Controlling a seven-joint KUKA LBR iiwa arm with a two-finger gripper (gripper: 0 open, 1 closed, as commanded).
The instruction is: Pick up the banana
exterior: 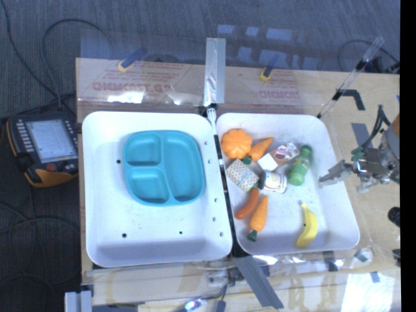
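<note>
While the gripper [335, 173] hangs just over the right bin's [338, 149] right wall, its fingers too small and blurred to judge, the banana [308, 226] lies untouched in that bin's near right corner. Carrots [255, 208], a green bottle [299, 168] and an orange pumpkin [236, 143] crowd the bin's left half.
</note>
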